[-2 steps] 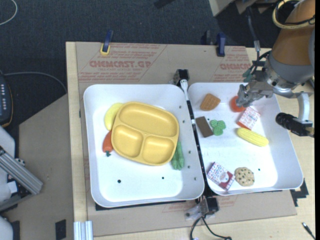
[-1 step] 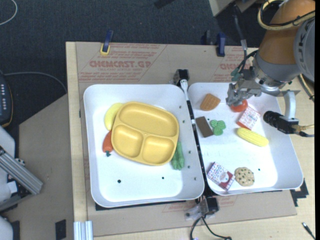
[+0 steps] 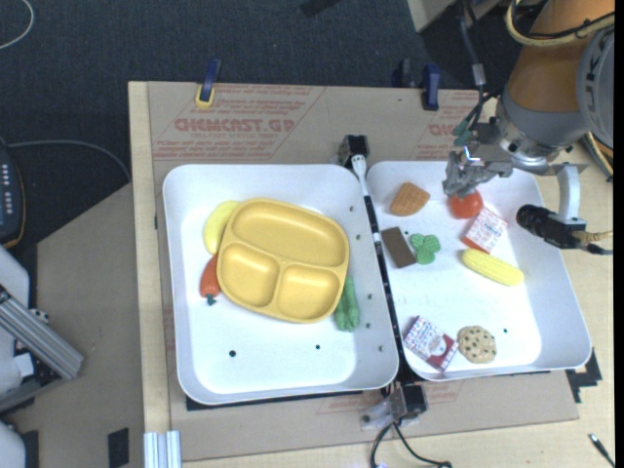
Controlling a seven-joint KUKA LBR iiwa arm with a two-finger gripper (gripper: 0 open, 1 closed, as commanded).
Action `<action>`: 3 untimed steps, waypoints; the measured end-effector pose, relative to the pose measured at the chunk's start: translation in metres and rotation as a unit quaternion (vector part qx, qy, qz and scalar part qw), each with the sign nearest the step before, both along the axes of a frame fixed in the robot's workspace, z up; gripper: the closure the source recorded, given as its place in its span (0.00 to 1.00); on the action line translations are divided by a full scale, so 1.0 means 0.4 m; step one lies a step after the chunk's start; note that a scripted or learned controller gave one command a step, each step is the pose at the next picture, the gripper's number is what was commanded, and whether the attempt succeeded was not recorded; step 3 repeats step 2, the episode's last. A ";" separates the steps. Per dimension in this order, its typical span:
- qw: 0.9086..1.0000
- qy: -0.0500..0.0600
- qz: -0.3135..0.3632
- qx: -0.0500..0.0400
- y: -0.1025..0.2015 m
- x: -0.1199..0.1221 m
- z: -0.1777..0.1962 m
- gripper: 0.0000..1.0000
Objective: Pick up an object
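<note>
The red tomato [image 3: 466,205] sits at the right bin's [image 3: 546,344] far edge, right under my tool [image 3: 466,183]; whether it's gripped, I cannot tell. It looks light, smooth, slippery: squeeze across its middle.

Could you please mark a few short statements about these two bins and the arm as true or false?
1. The yellow divided tray lies in the left bin. True.
2. The cookie sits in the left bin. False: it lies in the right bin, near its front edge.
3. The gripper is over the red object at the back of the right bin. True.
4. The corn cob rests on the yellow divided tray. False: it lies on the right bin's floor.
</note>
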State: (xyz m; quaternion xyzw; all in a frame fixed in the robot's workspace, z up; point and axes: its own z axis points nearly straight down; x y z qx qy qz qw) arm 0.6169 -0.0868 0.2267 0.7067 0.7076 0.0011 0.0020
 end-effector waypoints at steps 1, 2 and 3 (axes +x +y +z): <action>1.000 0.001 -0.001 0.000 -0.005 -0.020 0.021 1.00; 1.000 0.004 -0.001 0.001 -0.006 -0.031 -0.032 1.00; 1.000 0.004 -0.001 0.001 -0.006 -0.031 -0.032 1.00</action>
